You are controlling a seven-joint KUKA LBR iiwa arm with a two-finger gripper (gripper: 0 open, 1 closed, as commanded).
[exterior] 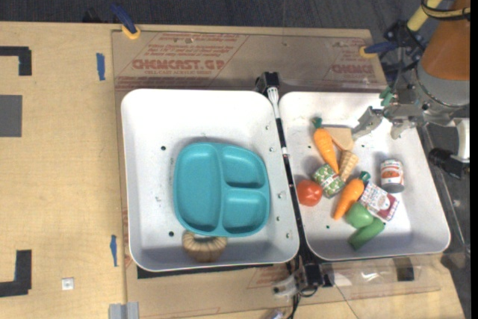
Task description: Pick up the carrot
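Observation:
Two carrots lie in the right bin (418,235). One carrot (325,147) with a green top lies at the bin's upper left, slanted. The other carrot (348,196) lies lower, in the middle of the toy pile. My gripper (380,124) hangs over the upper right part of that bin, to the right of the upper carrot and apart from it. Its fingers (365,121) are spread open with nothing between them.
Around the carrots lie a red tomato (309,193), a green-and-white piece (326,179), a cone (347,161), a beige wedge (343,137), a small can (391,174), a red packet (378,202) and a green pepper (364,225). The left bin (142,160) holds a teal divided plate (222,189) and a brown ring (204,244).

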